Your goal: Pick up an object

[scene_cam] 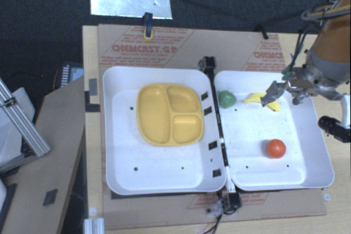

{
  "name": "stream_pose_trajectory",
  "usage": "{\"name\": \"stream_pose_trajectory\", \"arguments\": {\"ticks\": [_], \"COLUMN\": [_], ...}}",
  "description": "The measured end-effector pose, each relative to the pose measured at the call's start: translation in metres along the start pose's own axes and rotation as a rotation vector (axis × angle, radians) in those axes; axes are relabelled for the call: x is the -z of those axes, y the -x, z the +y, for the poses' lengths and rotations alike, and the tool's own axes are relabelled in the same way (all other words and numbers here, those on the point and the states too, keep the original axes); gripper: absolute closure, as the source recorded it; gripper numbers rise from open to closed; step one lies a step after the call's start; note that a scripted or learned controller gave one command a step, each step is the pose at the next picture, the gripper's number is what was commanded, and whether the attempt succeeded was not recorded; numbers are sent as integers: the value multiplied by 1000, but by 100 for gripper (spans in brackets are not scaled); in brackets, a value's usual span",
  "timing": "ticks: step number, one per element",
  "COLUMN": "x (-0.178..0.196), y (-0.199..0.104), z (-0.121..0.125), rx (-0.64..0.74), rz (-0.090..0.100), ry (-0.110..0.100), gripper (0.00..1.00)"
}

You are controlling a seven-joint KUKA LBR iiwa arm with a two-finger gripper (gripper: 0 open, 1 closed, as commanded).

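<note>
The right bin [307, 172] holds three small objects. A green ball [227, 98] lies near its back left corner. To the right of the ball lies a yellow banana-shaped piece [254, 98]. A red-orange ball [276, 148] rests toward the middle front. My gripper [272, 94] reaches in from the right and hangs low over the right end of the yellow piece, partly covering it. Whether it touches the piece is unclear.
The left bin [120, 172] holds a yellow divided plate [170, 115]. A black clip strip [215, 118] runs along the seam between the bins. The arm's grey body with its orange band [334, 41] stands over the right bin's back right corner.
</note>
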State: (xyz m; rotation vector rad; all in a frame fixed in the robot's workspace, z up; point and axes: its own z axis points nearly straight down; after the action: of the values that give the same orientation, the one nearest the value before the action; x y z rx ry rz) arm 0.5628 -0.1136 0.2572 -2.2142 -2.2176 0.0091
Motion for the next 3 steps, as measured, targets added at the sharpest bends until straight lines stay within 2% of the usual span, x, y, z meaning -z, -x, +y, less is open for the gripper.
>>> {"name": "stream_pose_trajectory", "arguments": {"ticks": [1,3], "x": [6,-109], "y": [0,-7], "z": [2,17], "rx": [2,-1], "rz": [-2,-1], "ry": [11,8], "gripper": [0,0]}}
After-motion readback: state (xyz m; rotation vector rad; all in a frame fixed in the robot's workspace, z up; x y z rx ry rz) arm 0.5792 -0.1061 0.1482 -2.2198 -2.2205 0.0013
